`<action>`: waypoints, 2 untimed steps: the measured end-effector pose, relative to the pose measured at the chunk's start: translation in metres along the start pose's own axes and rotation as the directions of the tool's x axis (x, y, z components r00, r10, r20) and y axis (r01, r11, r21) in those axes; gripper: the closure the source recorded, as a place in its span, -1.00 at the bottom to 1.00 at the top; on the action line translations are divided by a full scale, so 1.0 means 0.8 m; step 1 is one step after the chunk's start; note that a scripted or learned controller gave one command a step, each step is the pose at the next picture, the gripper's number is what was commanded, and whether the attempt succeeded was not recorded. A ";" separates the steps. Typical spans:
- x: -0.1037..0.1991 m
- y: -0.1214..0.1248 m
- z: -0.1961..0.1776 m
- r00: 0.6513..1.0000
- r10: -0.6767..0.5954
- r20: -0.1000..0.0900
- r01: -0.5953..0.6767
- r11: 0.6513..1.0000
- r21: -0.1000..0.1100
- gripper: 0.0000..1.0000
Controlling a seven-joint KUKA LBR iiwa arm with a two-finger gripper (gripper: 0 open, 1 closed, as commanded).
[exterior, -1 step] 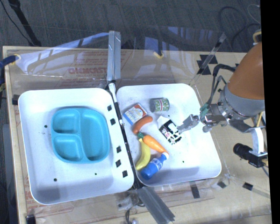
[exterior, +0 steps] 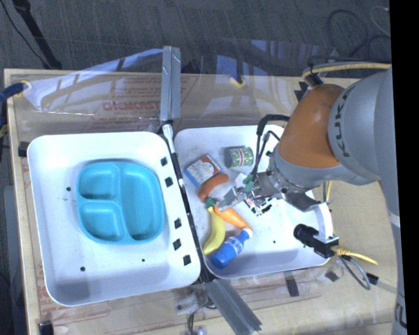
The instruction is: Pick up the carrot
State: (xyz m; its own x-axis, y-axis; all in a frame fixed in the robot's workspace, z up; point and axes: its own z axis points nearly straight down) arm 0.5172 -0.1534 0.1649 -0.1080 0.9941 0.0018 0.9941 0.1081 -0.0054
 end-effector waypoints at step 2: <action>0.011 -0.011 0.081 1.000 0.026 -0.001 -0.026 1.000 0.001 1.00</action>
State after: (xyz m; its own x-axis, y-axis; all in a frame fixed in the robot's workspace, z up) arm 0.5071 -0.1453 0.0999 -0.0822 0.9966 0.0028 0.9966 0.0822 -0.0062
